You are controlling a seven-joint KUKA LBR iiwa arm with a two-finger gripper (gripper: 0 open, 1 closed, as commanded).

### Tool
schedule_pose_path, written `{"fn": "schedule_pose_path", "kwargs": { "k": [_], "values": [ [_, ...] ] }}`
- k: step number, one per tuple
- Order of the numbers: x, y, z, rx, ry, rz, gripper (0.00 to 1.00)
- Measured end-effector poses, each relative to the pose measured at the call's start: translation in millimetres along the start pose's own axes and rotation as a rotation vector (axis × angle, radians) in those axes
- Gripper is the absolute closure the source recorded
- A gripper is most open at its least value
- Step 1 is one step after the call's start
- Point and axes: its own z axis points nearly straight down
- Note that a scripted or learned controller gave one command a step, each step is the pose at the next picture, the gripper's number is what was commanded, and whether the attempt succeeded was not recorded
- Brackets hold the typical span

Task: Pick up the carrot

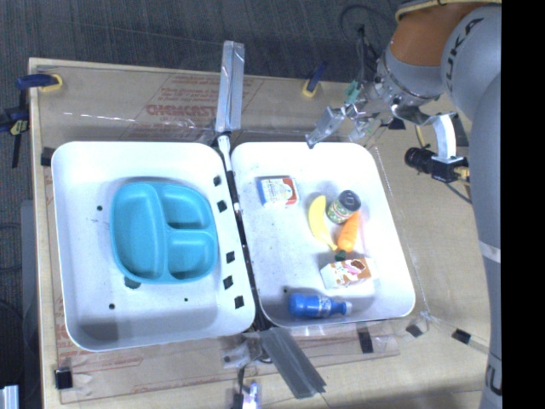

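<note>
**A:** So, how far along is the carrot job, going by the overhead camera?

**B:** Barely started, I'd judge. The carrot lies in the right bin, toward its right side, with nothing lifting it. It sits just beside a banana, which touches or nearly touches its left edge, and a small dark-lidded jar is right at its upper end.

**A:** And the hand?

**B:** The hand is up over the far rim of the right bin, near that bin's upper edge, well apart from the carrot. Nothing is between its fingers. Whether they are spread or closed I cannot tell from this angle; the metal parts blur together.

**A:** Anything else crowding the target?

**B:** A small printed packet lies just below the carrot, a blue bottle near the front wall, and a little carton toward the back left. The left bin holds a blue divided tray.

**A:** So what remains?

**B:** Everything, really: travelling across the bin, descending, closing on the carrot, and raising it clear of its neighbours.
</note>
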Motion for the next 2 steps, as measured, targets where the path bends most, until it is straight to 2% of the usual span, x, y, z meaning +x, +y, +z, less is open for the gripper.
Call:
{"fn": "schedule_pose_path", "kwargs": {
  "k": [1, 2],
  "values": [
    [-17.1, -43.4, 34.1, 0.002, 0.000, 0.074, 0.00],
    [-8.4, -98.8, 45.2, 0.002, 0.001, 0.167, 0.00]
  ]
}}
